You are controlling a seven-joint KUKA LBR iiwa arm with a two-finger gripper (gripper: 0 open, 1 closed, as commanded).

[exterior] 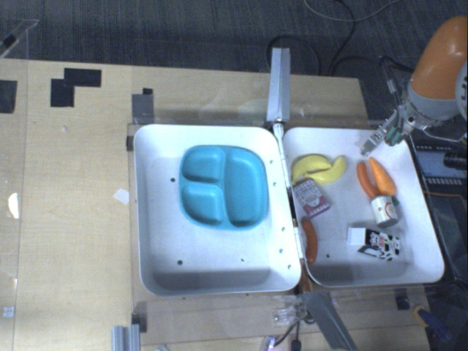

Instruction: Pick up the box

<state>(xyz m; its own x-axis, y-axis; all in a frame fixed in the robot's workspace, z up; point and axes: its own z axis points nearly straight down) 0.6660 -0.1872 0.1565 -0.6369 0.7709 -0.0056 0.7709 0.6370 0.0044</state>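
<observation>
two shallow white bins side by side on a pale wooden bench (73,218). left bin (157,269) carries a blue divided tray (223,185) with three compartments, sitting roughly mid-bin. right bin (424,262) carries the small items. the box (379,243), white with black cow-like patches, lies flat near the bin's front right area, apart from the walls. just above it, a small white cup or container (385,209) with a printed label, close to the box but whether touching is unclear. above that, an orange carrot (376,179), angled, its lower end at the cup. a yellow banana (319,169) lies in the upper left part of the bin, and just below it a small red-and-white packet (310,197). a reddish-brown sausage (310,240) lies along the bin's left wall, near the divider. the gripper (379,137) hangs over the bin's upper right corner, well apart from the box, with nothing visible between its fingers; it is small and blurred, so open or closed, cannot tell. behind it the arm's orange band (439,57) at the right side. a metal post (279,86) rises behind the joint between the bins. black tape marks (73,85) on the bench at upper left.
</observation>
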